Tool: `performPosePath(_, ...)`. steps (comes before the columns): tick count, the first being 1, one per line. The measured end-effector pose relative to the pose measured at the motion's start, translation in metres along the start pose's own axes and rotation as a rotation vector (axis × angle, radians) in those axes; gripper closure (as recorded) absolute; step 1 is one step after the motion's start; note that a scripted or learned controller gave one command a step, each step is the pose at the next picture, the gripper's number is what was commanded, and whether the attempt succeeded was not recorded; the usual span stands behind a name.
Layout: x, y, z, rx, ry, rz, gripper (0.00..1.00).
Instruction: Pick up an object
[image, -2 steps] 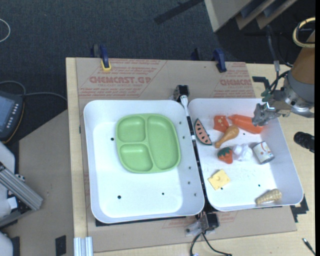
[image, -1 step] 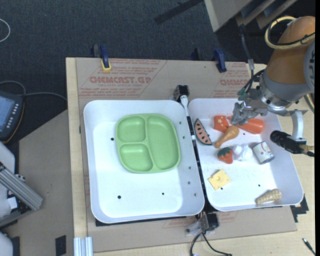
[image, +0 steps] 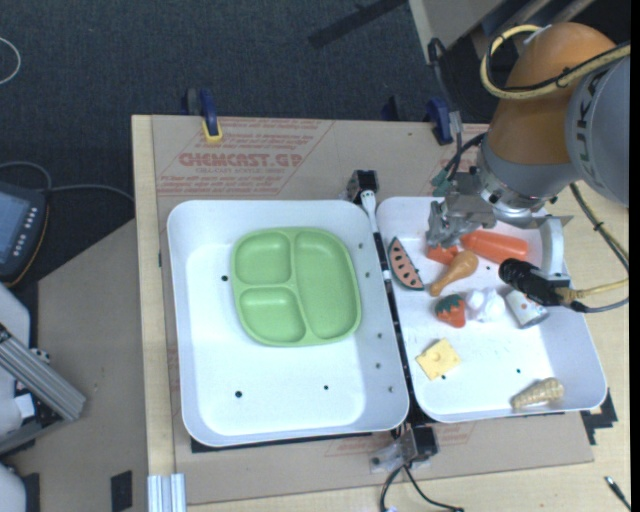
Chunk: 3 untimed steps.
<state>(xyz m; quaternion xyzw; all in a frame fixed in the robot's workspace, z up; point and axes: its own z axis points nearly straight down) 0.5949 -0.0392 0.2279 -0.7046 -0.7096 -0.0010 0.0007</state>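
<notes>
Surroundings: dark blue-grey carpet lies around a pale wooden worktop (image: 150, 300) with faint red lettering at its far edge and blue clamps at 12 o'clock.
Left bin (image: 200, 390): shallow, white, on the 9 o'clock half of the worktop; a green divided plate (image: 297, 286) with three compartments lies flat a little toward its far side.
Right bin (image: 570, 360): shallow, white, touching the left bin along a dark seam; it carries all the small toy foods.
Arm (image: 555, 100): grey with an orange band, entering from 2 o'clock and bending down over the far part of the right bin.
Pincer (image: 447, 232): lowered at the far left part of the right bin, just above the carrot and drumstick; from this angle I cannot tell its state, and no object is seen in its grasp.
Carrot (image: 493, 244): orange, lying at the bin's far side, just at 3 o'clock of the pincer.
Drumstick (image: 455, 271): tan, tilted, just beneath the pincer toward 6 o'clock.
Watermelon slice (image: 403, 264): red with dark seeds, near the seam at 9 o'clock of the drumstick.
Strawberry (image: 452, 309): red with a green top, at 6 o'clock of the drumstick.
Cheese wedge (image: 438, 360): yellow, mid-bin, toward 6 o'clock of the strawberry.
Ice-cream cone (image: 538, 396): tan, lying on its side near the 5 o'clock corner.
Black cylinder (image: 525, 279): attached to cabling, over the bin at 3 o'clock.
</notes>
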Motion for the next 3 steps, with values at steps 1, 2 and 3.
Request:
performPosePath(1, 0.055, 0.004, 0.014, 0.004, 0.000, 0.002, 1.00)
performPosePath(2, 0.058, -0.003, -0.003, -0.001, -0.002, 0.006, 1.00)
performPosePath(3, 0.071, 0.001, -0.001, -0.001, -0.002, 0.005, 1.00)
